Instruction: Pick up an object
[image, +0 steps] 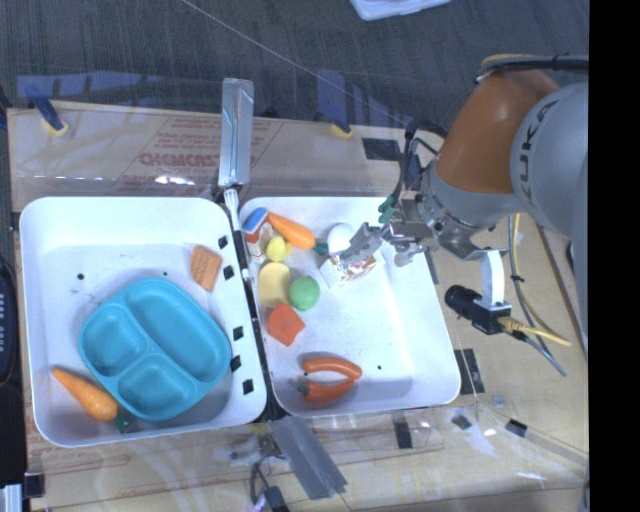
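The arm (520, 130) comes in from the right, its orange band and grey body filling the upper right corner and running off the frame edge, so its upper links are cut off. The gripper (372, 243) hangs over the upper right part of the right bin (420, 340), and its metal parts blur into the small carton (352, 266) just beneath them; whether the tool is wide, narrow or gripping the carton cannot be told from this slant. The carton, white with red print, lies tilted near a white egg (340, 236), which is partly covered by the tool. To their left sit a carrot (291, 231), a yellow piece (274, 282), a green ball (304, 292) touching it, and a red block (285, 325) below. A small blue-and-red thing (254, 219) is wedged in the bin's upper left corner, too crowded to identify. Near the front wall lies a red pepper (328, 378), with an orange form under it that is hard to separate. The left bin (60, 225) holds a blue tray (155, 346), an orange wedge (206, 267) near the divider, and a second carrot (86, 393), its tip tucked under the tray's edge. Cables (525, 330) trail over the bench at right.
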